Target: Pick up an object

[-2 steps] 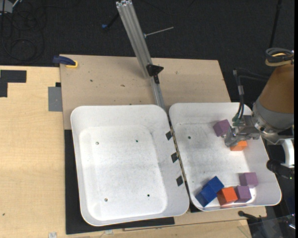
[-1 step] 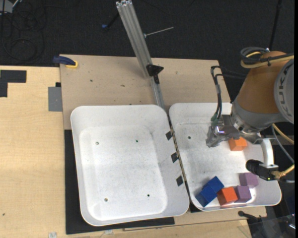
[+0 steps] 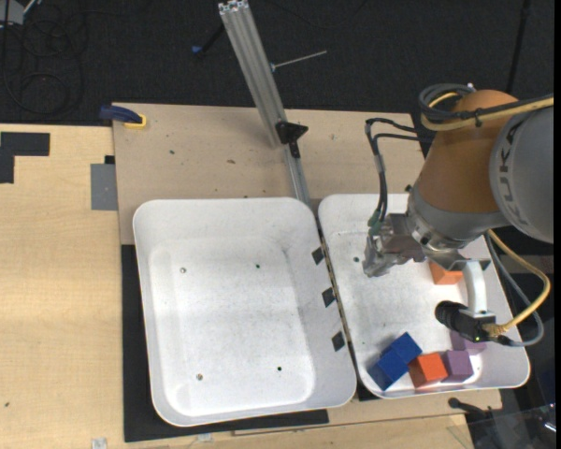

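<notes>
My gripper [image 3: 381, 256] hangs over the upper middle of the right bin [image 3: 355, 223], below the grey and orange wrist. Under it I see only the bin's white floor, and no object shows at its tip. A blue block [image 3: 395, 359], an orange block [image 3: 429, 369] and a purple block [image 3: 460, 363] lie together at the bin's near edge, well below the gripper. Another orange piece [image 3: 446, 273] peeks out beside the wrist, to the gripper's right, partly hidden by the arm.
The left bin [image 3: 159, 223] sits beside the right one, joined by black clips. A slanted aluminium bar [image 3: 257, 68] rises behind the bins. Cables and a black connector [image 3: 456, 319] hang from the arm over the right bin's right side.
</notes>
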You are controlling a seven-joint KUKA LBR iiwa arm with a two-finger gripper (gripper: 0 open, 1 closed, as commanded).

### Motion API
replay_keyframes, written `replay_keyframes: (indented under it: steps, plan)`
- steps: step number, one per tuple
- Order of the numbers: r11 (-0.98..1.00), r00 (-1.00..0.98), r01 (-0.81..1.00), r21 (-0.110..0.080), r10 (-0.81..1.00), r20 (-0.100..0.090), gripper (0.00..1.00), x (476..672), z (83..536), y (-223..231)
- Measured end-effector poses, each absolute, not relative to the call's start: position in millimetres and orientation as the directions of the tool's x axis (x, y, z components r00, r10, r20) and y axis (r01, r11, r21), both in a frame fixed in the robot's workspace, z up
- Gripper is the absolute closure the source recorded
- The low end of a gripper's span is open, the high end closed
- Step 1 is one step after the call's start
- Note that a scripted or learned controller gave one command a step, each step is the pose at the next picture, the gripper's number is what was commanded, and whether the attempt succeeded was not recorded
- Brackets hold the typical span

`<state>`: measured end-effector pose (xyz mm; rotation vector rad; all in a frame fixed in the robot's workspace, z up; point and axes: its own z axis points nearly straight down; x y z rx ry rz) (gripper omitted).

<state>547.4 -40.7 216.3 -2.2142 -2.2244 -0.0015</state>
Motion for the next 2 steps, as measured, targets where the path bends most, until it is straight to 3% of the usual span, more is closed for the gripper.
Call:
replay_keyframes:
  steps: [2]
  plan:
    - [0.005, -0.005, 1.0, -0.003, 1.0, 0.002, 1.0, 532.8, 234.6, 54.1]
